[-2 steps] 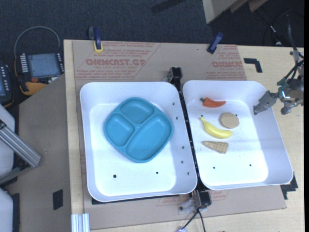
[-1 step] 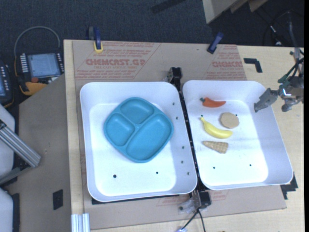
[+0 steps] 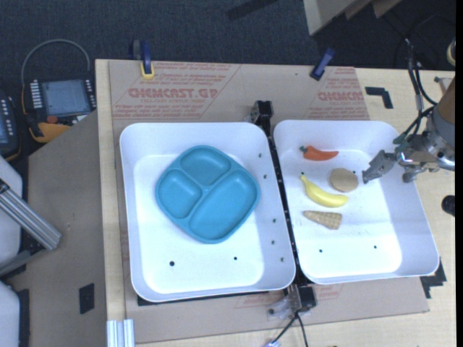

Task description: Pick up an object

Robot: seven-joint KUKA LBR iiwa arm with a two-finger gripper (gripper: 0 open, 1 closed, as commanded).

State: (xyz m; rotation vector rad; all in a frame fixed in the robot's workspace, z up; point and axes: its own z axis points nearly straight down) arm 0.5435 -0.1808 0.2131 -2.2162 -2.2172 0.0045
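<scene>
Where the arm reaches in over the right bin (image 3: 405,262), its end effector (image 3: 391,166) hangs above that bin's upper right part, one dark finger (image 3: 375,168) pointing toward the toys; whether it stands wide or narrow I cannot tell, and nothing shows between its fingers. The right bin, a shallow, smooth white tray with rounded corners, holds four small things in its upper left part. An orange-red pepper (image 3: 320,152) lies nearest the bin's far wall, slim and tapered. Nearer the bin's middle sits a tan, round cookie (image 3: 344,180), matt and flat, close to the finger. A glossy yellow banana (image 3: 322,194) curves just beside the cookie, toward the bin's left wall. A beige waffle cone (image 3: 323,219), ridged and pointed, lies just below the banana.

Left of the right bin, the left bin (image 3: 145,259) carries a teal divided plate (image 3: 207,194), smooth plastic with three compartments. Beyond the right bin, the bench's brown paper covering (image 3: 239,89) bears red print reading "CHEMCAST".
</scene>
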